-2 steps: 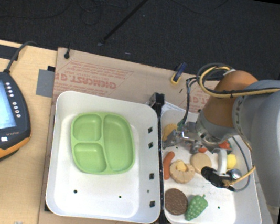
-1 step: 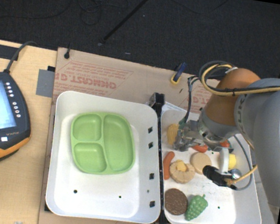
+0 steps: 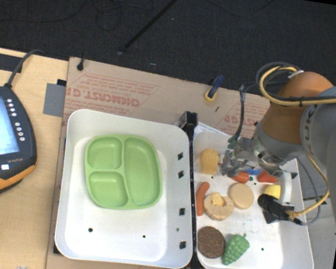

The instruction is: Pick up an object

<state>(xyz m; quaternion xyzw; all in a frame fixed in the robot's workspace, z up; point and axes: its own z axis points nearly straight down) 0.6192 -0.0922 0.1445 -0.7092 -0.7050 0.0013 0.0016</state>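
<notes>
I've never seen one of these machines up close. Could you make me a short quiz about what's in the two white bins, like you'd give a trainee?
1. True or false: the green divided tray lies in the left bin.
2. Which item sits nearest the right bin's front edge? A) the dark brown round cookie B) the yellow corn piece C) the round tan bun
3. Fill in: the gripper is over the ___ bin.

Key: 1 true; 2 A; 3 right.
</notes>
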